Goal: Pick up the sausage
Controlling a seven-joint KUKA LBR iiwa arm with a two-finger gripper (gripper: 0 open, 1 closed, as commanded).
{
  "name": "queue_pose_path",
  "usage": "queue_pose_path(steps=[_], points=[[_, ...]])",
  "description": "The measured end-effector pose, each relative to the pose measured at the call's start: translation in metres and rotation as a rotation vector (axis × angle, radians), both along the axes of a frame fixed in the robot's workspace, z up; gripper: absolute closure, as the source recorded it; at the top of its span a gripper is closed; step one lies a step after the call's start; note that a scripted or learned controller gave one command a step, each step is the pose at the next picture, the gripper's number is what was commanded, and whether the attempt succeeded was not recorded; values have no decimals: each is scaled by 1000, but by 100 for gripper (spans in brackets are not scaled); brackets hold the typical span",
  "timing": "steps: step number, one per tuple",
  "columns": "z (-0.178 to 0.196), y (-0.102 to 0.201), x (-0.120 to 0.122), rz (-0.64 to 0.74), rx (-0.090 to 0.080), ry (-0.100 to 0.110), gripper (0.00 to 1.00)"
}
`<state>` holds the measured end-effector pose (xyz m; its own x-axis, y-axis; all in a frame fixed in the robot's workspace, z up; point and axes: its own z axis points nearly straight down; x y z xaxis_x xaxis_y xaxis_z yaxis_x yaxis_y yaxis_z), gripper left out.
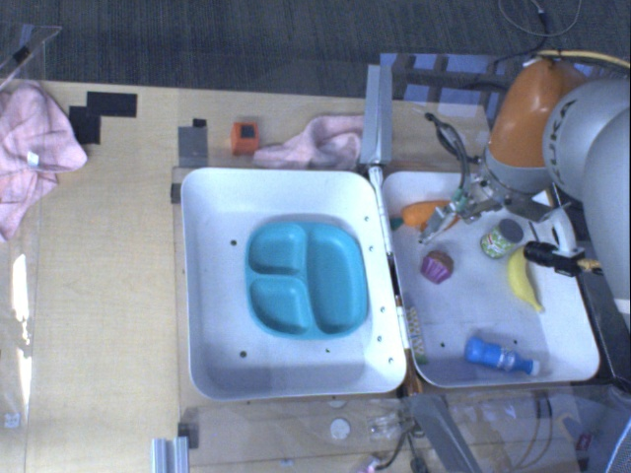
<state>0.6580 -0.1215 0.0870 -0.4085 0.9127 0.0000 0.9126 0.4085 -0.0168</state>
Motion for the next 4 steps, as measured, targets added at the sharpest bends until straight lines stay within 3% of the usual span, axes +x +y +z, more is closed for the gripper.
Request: queue_pose_path(steps=[1,2,3,4], points=[[81,11,-9,-124,6,-24,0],[4,4,-9,130,8,-21,0],[14,6,-7,132,9,-26,100],[229,73,14,71,6,-29,100]])
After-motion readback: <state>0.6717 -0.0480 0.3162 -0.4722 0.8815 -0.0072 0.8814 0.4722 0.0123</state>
